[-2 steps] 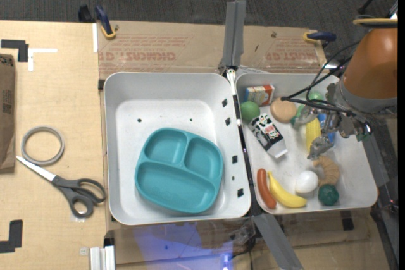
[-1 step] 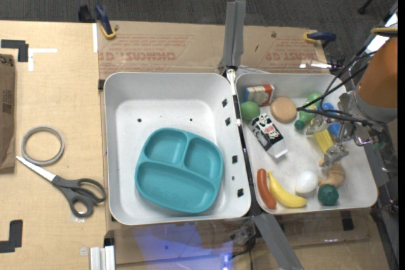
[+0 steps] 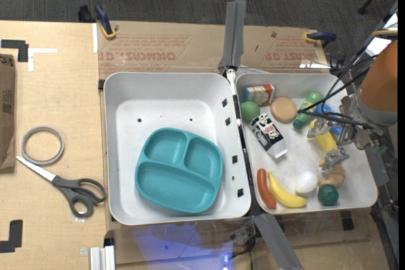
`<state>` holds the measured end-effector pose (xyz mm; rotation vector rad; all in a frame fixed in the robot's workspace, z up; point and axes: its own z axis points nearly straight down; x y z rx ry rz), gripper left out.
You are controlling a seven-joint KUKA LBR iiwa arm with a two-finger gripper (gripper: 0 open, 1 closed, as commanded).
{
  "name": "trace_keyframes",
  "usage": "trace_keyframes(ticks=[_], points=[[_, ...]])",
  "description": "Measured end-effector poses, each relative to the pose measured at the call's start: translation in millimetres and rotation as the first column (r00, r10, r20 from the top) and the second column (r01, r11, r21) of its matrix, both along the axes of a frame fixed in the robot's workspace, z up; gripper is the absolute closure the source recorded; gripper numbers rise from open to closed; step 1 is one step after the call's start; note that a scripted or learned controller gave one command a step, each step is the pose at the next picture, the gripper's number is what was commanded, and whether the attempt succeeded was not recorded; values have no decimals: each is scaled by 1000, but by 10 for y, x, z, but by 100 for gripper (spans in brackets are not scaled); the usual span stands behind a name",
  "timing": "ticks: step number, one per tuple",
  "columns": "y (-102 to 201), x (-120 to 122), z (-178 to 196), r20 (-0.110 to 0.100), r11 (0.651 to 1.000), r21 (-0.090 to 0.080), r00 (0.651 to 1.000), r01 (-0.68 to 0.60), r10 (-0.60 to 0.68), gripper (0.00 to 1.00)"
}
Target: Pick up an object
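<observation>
My gripper (image 3: 333,160) hangs low over the right bin's (image 3: 297,78) crowded toys beside a banana (image 3: 283,194), hunting a pick; its grasp I cannot tell.

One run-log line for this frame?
gripper low in right bin | over brown item | grasp unconfirmed | teal tray in left bin

Bins (image 3: 166,88): smooth white plastic, slight sheen. Tray (image 3: 180,169): teal plastic, satin. Bench (image 3: 57,117): matt wood-look board. Cardboard (image 3: 158,50): brown, matt. Scissors (image 3: 63,183): metal blades, grey plastic handles. Banana (image 3: 285,194): glossy plastic.
</observation>
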<state>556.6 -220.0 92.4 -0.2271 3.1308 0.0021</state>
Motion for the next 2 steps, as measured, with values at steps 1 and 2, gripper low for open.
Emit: trace_keyframes(ticks=[1, 2], points=[[128, 550, 3, 0, 998, -1, 998, -59, 59, 0], [-14, -159, 1, 1, 999, -1, 999, 53, -53, 0]])
